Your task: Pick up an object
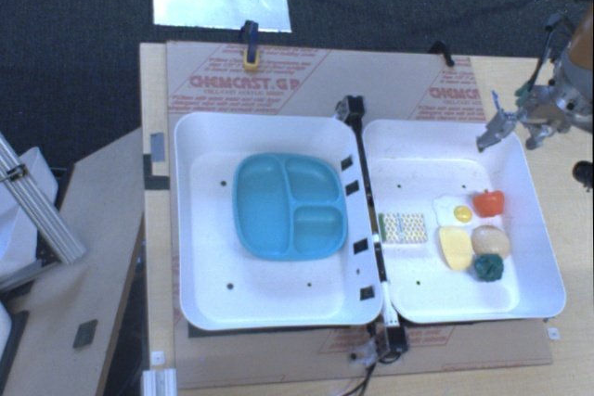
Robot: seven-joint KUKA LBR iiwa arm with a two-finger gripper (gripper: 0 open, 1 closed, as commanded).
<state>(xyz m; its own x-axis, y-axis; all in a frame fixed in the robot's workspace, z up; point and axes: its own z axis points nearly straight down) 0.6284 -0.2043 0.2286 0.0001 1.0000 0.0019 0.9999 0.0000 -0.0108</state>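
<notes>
Up at the right bin's (422, 142) far right corner, the gripper (513, 133) hangs above the rim with its 2 fingers spread apart and nothing between them. Below it in that bin sits a cluster of small pieces: a red-orange piece (488, 202), a fried egg (455, 212), a yellow slab (455, 247), a tan lump (491, 240) and a dark green piece (488, 267). Just left of them lies a speckled rectangular piece (404, 227). Beyond, the left bin (206, 144) holds a blue divided plate (288, 206).
</notes>
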